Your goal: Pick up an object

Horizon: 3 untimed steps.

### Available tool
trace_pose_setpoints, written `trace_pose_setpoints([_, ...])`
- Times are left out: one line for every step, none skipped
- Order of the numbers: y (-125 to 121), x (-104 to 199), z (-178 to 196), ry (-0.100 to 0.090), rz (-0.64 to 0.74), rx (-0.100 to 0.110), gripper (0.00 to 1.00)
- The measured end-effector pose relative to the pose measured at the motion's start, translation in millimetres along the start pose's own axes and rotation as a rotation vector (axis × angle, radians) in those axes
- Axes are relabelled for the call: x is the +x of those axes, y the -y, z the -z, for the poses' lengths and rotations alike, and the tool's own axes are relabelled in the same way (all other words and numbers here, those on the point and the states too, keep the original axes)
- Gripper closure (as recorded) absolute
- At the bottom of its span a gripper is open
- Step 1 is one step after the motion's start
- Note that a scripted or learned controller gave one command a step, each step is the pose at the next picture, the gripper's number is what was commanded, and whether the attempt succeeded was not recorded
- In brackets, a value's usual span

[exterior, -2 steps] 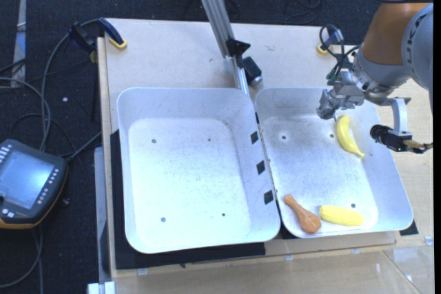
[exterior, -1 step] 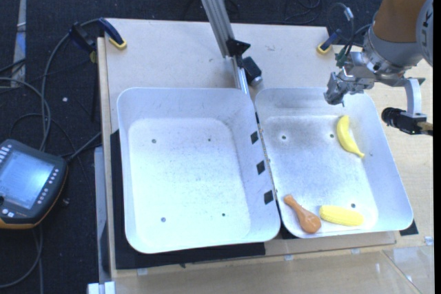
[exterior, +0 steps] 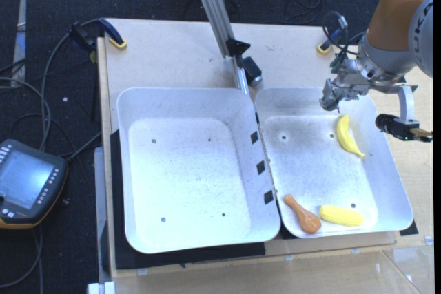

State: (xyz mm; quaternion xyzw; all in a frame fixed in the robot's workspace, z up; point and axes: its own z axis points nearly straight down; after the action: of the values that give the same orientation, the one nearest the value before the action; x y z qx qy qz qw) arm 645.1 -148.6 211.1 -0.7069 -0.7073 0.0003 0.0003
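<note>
Pincer point(exterior: 331, 101), grip state unclear, just beside banana point(exterior: 349, 136); corn cob point(exterior: 340, 215), drumstick point(exterior: 304, 215) well apart.

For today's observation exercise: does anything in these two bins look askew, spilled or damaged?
Nothing stands out. The banana, the yellow corn-like piece and the orange drumstick-shaped toy lie loose but intact in the right bin. No spill shows.

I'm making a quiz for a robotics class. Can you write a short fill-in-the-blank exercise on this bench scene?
1. All three objects lie in the ___ bin.
2. The object nearest the gripper is the ___.
3. The orange drumstick lies just left of the yellow ___.
4. The arm's band is ___.

Missing words: right; banana; corn; orange
</note>
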Motion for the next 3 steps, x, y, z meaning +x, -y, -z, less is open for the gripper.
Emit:
trace_pose_setpoints([14.9, 49.8, 14.5, -0.001, 0.003, -0.002, 1.00])
trace_pose_setpoints([33.1, 108.3, 10.7, -0.001, 0.004, 0.000, 1.00])
trace_pose_setpoints([47.7, 155.3, 4.2, -0.001, 0.003, 0.000, 1.00])
